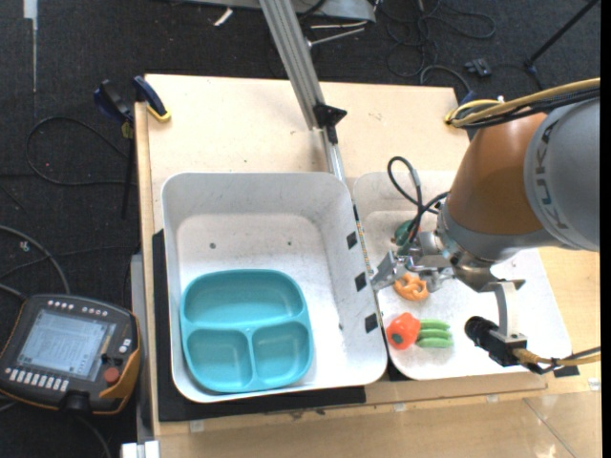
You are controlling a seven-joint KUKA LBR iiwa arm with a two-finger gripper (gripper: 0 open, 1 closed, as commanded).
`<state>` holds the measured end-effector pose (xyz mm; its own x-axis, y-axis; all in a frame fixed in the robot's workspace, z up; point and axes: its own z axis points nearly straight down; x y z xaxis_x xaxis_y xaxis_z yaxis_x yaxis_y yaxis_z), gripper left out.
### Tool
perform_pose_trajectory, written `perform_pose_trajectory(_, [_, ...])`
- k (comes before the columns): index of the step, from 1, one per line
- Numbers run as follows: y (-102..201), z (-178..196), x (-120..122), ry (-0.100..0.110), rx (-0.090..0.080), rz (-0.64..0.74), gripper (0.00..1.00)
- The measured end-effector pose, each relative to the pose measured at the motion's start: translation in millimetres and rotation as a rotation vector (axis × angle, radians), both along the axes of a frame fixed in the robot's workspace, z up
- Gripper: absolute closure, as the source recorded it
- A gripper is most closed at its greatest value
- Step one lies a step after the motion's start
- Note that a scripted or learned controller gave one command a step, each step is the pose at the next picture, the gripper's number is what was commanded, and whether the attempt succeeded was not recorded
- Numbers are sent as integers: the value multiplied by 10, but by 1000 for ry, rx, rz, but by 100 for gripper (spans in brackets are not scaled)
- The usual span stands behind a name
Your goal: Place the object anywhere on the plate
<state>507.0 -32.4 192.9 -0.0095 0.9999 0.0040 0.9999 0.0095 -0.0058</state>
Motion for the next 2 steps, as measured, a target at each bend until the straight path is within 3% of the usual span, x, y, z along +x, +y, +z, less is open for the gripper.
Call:
perform_pose_trajectory(1, [1547, 1706, 649, -17, -2, 0, 0])
perform_pose_trajectory(2, [2322, -117, 1038, 2, -6, -4, 0])
